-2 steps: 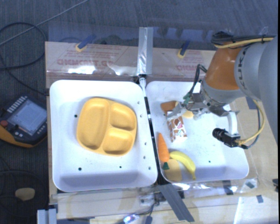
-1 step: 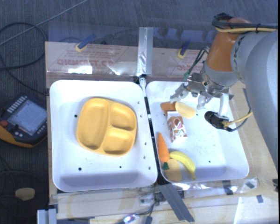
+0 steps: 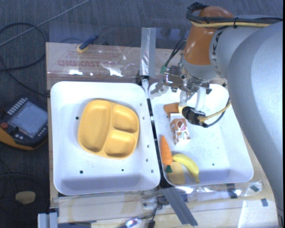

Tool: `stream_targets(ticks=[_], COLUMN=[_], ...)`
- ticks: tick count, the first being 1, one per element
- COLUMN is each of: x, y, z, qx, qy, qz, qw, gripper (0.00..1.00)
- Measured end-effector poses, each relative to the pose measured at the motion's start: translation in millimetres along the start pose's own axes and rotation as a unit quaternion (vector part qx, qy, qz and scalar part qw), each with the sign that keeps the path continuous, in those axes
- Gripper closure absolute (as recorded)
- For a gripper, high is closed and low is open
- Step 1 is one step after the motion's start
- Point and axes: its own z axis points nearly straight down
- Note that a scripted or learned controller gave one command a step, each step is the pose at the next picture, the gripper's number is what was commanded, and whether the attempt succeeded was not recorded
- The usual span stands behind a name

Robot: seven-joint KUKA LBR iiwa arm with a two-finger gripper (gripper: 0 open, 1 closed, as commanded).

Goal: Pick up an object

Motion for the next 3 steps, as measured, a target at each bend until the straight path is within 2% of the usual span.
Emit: stream_targets(ticks=[1, 2, 3], x=[-70, -113, -116], y=[-16, -7, 56], z=[0, 89, 95], qx=[0.0, -0.001, -0.005], qy=[-0.001, 0.0, 0.0], qz=[-0.024, -0.051, -0.104], qw=[0.9997, 0.9987, 0.9945], gripper=[0.0, 0.0, 0.0])
